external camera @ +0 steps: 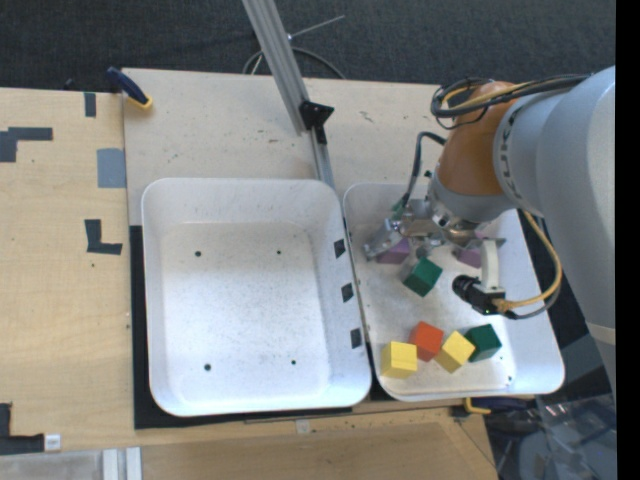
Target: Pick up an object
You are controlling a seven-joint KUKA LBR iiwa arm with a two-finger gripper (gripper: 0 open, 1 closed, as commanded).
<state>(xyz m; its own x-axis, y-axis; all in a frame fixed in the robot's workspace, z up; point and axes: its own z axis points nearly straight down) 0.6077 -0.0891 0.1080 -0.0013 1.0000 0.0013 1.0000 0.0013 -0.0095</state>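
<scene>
Camera view shows the gripper [392, 240] low in the right white bin [540, 368] over a purple block [398, 252], finger state impossible to tell, so descend squarely on that block, clear of the neighbouring green cube [423, 276], before closing

The pincer [385, 246] hangs low in the right bin [535, 363] beside a purple block [399, 253] and green block [423, 276]; red [428, 339], yellow [402, 358] and dark green [484, 340] blocks sit nearer the front.
</scene>
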